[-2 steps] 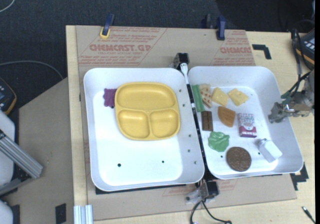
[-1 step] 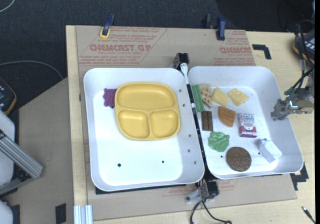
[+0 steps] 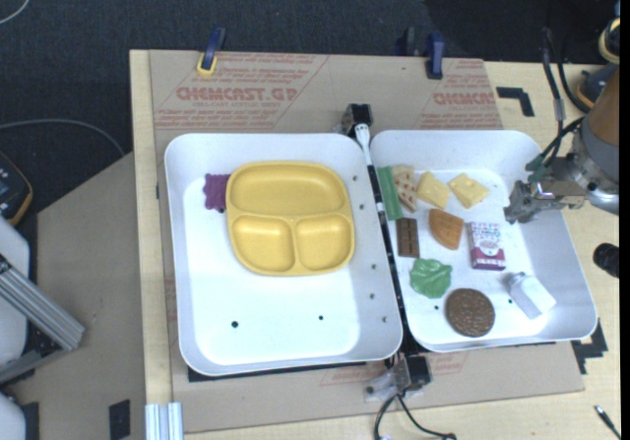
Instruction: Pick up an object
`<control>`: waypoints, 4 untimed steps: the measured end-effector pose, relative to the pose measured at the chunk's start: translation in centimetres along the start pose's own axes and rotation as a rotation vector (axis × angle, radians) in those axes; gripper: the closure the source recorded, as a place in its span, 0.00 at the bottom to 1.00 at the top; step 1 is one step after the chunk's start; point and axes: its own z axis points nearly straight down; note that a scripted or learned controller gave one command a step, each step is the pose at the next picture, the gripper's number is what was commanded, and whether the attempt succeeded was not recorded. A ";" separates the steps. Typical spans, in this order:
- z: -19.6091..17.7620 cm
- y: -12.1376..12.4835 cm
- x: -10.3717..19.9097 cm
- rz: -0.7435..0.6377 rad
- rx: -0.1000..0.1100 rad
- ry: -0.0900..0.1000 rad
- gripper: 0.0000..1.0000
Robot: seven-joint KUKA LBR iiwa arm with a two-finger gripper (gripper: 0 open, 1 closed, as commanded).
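Note:
The right bin holds several small food toys: a green strip, two yellow cheese pieces, an orange wedge, a brown bar, a red-and-white packet, a green leafy piece, a brown round cookie and a small white bottle. My gripper hangs at the right bin's right side, just right of the packet and above the bottle. Nothing shows between its fingers.
The left bin holds a yellow divided tray with a purple object at its left edge. A black divider strip runs between the bins. Clamps sit on the board's far edge.

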 end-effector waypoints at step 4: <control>1.8 6.3 19.4 0.002 0.002 0.001 1.00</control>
